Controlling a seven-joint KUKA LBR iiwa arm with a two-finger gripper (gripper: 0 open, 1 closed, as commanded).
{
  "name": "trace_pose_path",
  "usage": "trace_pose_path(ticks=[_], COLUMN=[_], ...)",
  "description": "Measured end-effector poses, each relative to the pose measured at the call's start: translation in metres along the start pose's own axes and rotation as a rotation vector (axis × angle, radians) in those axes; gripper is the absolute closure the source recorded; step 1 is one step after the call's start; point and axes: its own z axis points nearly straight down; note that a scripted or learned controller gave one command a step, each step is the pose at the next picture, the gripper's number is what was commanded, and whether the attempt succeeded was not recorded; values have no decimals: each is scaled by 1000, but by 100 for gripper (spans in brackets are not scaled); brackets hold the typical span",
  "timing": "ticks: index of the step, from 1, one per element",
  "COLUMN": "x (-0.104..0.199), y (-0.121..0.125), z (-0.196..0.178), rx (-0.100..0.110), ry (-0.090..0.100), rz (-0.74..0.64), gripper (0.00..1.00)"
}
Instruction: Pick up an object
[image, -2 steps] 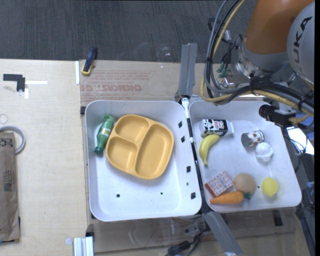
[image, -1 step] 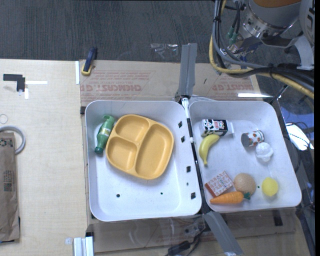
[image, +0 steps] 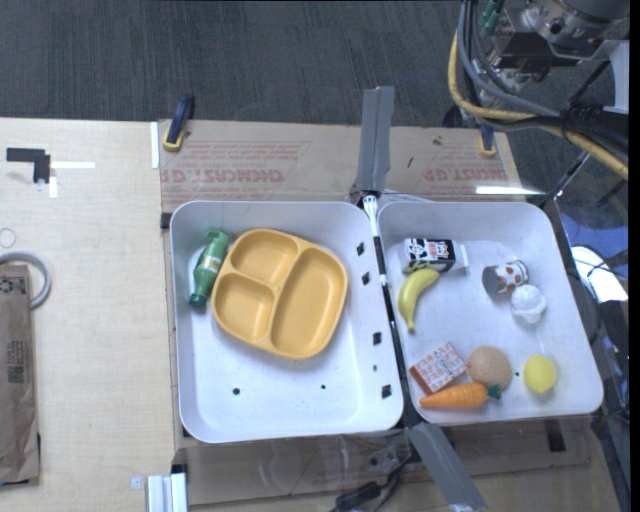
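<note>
- Claw (image: 540, 45) up at the top right, above and beyond the right bin (image: 565, 262); finger spread impossible to tell, nothing seen in its hold.
- Well below the claw, in that bin: milk carton (image: 430, 254), banana (image: 416, 293), carrot (image: 458, 397), lemon (image: 540, 374).
- Far down-left of the claw, in the left bin (image: 275, 400): yellow divided plate (image: 276, 292), green bottle (image: 208, 266) touching its left rim.

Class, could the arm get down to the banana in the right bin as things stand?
Probably yes. The banana lies uncovered in the right bin, with a gap between it and the small carton above, and nothing stacked on it. The arm sits up at the far right.
</note>
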Motion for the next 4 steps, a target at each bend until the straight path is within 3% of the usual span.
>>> trace_pose_path(ticks=[1,2,3,4], x=[-35,-11,-18,22], y=[-4,-1,-2,1], z=[0,56,80,130], rx=[1,2,3,5], ry=[1,1,0,-1], rz=[-200,49,402,998], gripper=[100,100,100,100])
